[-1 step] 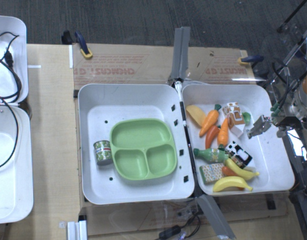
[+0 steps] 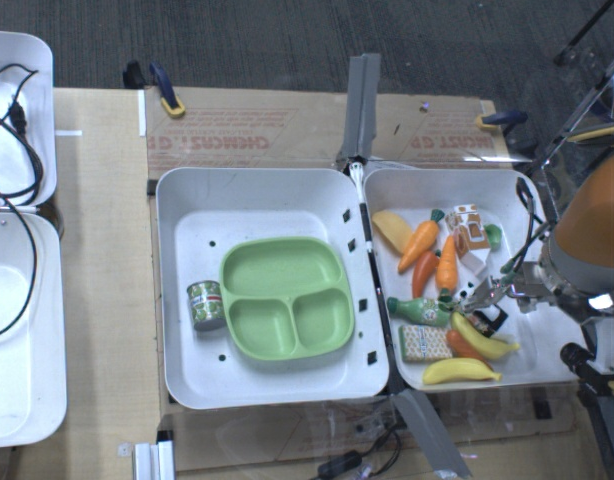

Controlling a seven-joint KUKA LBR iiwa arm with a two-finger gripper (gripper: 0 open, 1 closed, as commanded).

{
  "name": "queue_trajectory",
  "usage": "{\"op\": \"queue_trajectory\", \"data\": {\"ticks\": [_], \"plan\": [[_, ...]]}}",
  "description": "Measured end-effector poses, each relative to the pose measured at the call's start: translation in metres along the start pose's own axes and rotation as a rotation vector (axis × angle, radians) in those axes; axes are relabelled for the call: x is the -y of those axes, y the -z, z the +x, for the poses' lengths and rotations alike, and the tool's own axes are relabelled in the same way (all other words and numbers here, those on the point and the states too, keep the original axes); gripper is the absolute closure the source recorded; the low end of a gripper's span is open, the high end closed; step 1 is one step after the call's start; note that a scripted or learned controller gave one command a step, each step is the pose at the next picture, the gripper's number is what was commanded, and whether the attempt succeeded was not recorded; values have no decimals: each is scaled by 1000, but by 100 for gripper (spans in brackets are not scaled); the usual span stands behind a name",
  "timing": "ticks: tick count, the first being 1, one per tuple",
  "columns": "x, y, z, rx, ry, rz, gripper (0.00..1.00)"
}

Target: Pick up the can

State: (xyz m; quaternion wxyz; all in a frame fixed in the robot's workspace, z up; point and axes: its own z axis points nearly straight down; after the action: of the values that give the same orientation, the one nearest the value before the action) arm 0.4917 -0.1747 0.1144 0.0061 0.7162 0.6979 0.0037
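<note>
Green-labelled and lying on its side, the can [image 2: 204, 304] rests in the left bin [image 2: 177, 368], just beside the left edge of the green divided plate [image 2: 287, 296] and possibly touching it. The gripper [image 2: 484, 303] is well apart from it, low in the right bin [image 2: 522, 368] among a pile of toy food: 2 bananas [image 2: 472, 353], carrots [image 2: 420, 245], a green bottle [image 2: 422, 311] and a small patterned box [image 2: 424, 342]. Its fingers sit in the clutter above the bananas, and whether they are apart, together or clamped on anything cannot be told from this angle. Nothing of the task looks done yet; the can is untouched. The main risk, as I judge it, is that the gripper closes on the wrong item here, or drags a banana or the bottle along as it lifts. Crossing to the other bin brings a 2nd hazard: the raised divider between the 2 bins and the plate's rim both lie on the path. A can on its side may also roll away from a grasp.
</note>
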Motion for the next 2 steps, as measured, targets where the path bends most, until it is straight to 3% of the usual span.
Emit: {"op": "queue_trajectory", "data": {"ticks": [1,2], "plan": [[-109,-22,20,-1,-10,9,0],[-144,35,48,1,-304,15,0]]}}
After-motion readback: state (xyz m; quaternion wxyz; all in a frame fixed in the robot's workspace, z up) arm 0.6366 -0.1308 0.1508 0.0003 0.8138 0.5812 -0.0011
